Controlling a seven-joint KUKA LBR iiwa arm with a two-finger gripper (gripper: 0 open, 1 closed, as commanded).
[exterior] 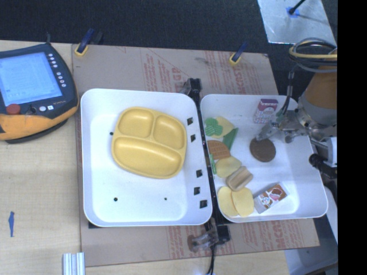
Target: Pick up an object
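Pincer [268, 132] hangs low over the right bin [304, 205], its tip just above a brown round cookie [262, 150]; whether its fingers are apart or together I cannot tell. Nearby a small pink carton [266, 110] stands. The left bin [97, 199] holds a yellow divided plate [150, 142].

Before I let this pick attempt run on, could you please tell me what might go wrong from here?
1. The gripper sits between the small pink carton and the brown disc, so closing may catch neither or nudge one aside.
2. The disc looks flat, so the fingers may slide over it.
3. The food pieces along the right bin's left wall are crowded, so a grasp there could disturb several.
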